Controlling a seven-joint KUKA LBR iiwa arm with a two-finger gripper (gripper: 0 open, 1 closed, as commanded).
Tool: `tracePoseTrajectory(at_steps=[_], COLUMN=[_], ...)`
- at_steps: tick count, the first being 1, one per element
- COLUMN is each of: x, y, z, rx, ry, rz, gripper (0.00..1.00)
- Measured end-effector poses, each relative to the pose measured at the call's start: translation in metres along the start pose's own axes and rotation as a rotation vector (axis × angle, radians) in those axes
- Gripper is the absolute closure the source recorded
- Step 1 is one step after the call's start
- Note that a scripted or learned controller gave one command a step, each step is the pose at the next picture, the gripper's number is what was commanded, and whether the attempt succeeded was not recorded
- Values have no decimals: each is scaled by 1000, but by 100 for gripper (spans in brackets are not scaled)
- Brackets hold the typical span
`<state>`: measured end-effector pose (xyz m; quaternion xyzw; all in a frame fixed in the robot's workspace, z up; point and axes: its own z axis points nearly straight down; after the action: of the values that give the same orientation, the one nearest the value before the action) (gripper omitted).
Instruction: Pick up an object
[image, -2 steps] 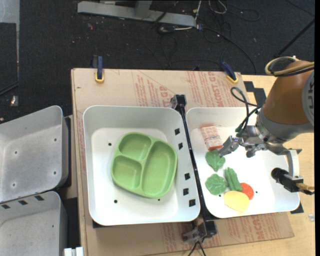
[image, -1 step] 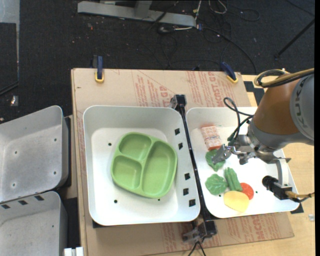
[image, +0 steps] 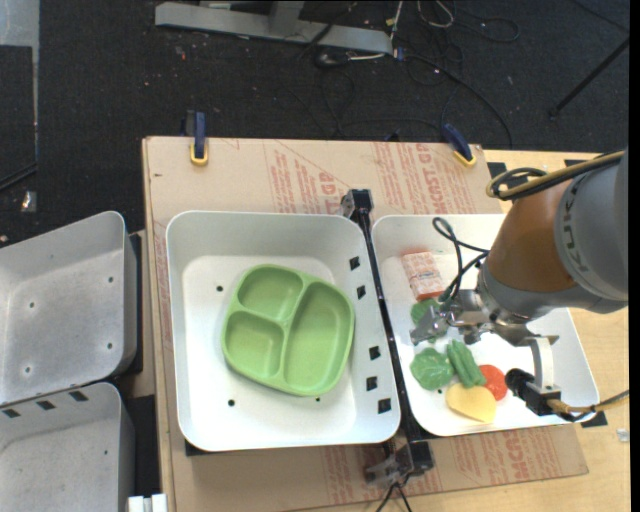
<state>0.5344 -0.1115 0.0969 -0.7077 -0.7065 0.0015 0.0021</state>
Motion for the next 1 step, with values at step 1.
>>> tracePoseTrajectory(at_steps=[1], x=[0], y=[1], z=[-13], rx=[-5], ry=[-1], rz=[2], gripper=[100])
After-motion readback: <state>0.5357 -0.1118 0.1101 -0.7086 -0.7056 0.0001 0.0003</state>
